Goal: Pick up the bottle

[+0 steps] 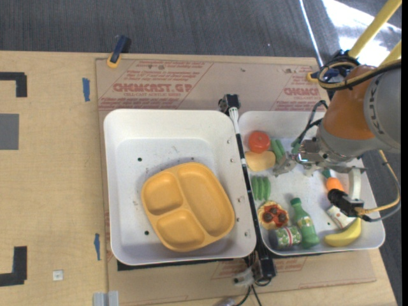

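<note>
Camera view: gripper (294,158), jaw state impossible to tell, hovers mid-bin — crowded green bottle (303,222) near the front edge risks a mis-grab of the banana (344,233).

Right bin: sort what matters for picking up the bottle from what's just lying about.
Job:
bottle
gripper
right bin

Lying about:
banana
tomato
pizza
can
yellow tray in the left bin
</note>
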